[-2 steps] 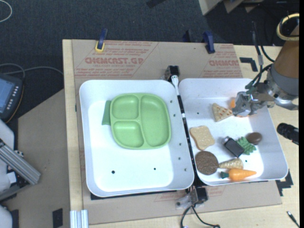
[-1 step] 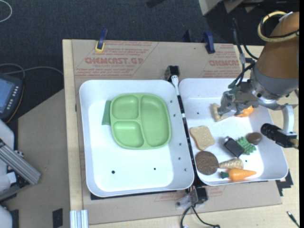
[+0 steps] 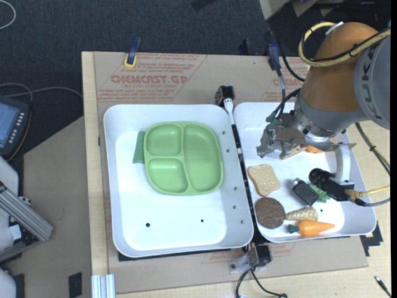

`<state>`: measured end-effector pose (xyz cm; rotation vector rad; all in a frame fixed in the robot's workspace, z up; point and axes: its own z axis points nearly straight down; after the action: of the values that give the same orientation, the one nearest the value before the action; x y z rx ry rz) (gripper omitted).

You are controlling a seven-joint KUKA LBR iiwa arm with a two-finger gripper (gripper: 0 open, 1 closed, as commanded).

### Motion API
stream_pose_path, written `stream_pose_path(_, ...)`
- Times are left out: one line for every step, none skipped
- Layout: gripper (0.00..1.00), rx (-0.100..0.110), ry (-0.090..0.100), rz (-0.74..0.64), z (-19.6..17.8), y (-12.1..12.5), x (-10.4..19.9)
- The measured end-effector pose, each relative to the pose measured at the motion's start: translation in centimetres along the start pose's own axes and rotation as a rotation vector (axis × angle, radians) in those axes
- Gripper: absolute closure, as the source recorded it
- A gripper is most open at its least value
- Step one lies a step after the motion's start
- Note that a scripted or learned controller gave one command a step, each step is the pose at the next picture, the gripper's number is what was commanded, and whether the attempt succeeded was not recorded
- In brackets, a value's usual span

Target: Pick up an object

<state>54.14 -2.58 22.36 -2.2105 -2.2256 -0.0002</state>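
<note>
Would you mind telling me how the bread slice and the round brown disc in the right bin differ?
The bread slice is pale tan; the brown disc is dark brown. The bread slice is squarish with a rounded top; the brown disc is circular. The bread slice lies farther back; the brown disc sits nearer the carrot. Both lie flat in the right bin.

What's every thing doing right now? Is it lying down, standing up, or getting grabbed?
Green plate: lying flat, right way up, in the left bin.
Bread slice: lying flat in the right bin, not grabbed.
Brown cookie: lying flat, not grabbed.
Carrot: on its side by the right bin's near edge.
Gripper: low over the right bin, beyond the bread slice.
</note>
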Motion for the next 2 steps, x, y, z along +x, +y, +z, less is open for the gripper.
stream_pose_path(1.0, 0.0, -0.002, 0.004, 0.79, -0.41, 2.87)
stream_pose_path(1.0, -0.004, -0.003, 0.006, 0.15, -0.57, 3.13)
